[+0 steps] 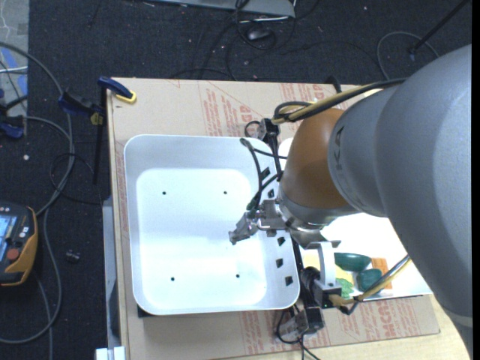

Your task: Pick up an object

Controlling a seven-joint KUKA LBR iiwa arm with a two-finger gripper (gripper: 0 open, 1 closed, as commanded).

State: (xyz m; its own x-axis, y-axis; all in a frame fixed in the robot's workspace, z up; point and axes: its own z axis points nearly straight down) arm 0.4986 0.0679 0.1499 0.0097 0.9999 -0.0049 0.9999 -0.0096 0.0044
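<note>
Grey KUKA arm [420,148] looms over 2 bins on the desk [187,103]; its end effector [241,233] hangs above the left bin [150,156], grip state impossible to tell. Green objects [358,268] lie in the right bin, probably light, smooth plastic, best pinched across the narrow middle.

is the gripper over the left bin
Yes, the gripper sits above the right part of the left bin, over its white floor.

Dark speckled carpet floor [67,36], loose black cables [56,137], cardboard-topped bench [195,107]
</note>
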